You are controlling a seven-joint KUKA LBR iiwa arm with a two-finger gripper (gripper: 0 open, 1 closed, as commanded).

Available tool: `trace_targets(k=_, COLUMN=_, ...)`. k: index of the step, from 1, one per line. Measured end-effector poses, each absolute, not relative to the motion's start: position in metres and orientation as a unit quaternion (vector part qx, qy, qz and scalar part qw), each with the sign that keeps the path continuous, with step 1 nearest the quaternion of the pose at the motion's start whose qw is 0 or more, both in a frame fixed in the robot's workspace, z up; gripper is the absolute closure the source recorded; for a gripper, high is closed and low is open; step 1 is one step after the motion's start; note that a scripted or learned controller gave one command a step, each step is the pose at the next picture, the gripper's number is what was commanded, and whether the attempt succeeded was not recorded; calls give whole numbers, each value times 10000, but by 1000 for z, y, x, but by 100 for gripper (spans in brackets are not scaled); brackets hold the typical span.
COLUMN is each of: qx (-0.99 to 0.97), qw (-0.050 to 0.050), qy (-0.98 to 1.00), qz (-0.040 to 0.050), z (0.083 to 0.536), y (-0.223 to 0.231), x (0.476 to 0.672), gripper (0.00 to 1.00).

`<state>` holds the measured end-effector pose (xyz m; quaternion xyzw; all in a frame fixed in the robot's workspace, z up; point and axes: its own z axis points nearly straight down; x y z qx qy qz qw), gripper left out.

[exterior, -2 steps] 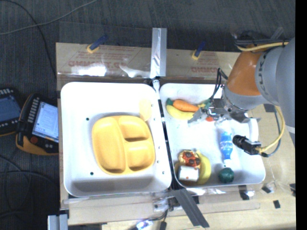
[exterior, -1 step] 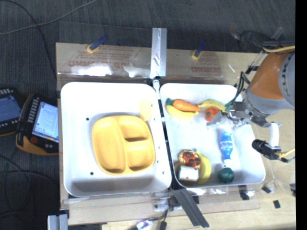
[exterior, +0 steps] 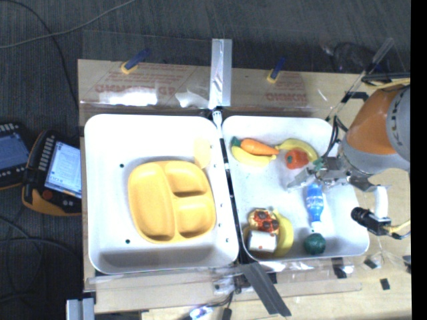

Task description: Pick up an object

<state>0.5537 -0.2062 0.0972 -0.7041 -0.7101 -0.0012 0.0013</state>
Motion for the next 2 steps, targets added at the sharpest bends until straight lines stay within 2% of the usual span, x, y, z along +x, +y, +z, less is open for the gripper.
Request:
trace_targets(k=1, qx=-7039, qw=40, qy=-7103, qz=-1, z=103, y=-205, x=553, gripper=100)
trace_targets(k=2, qx=-7382, qw=4, qy=-6746, qz=22, z=184, y=-144, x=627, gripper=100)
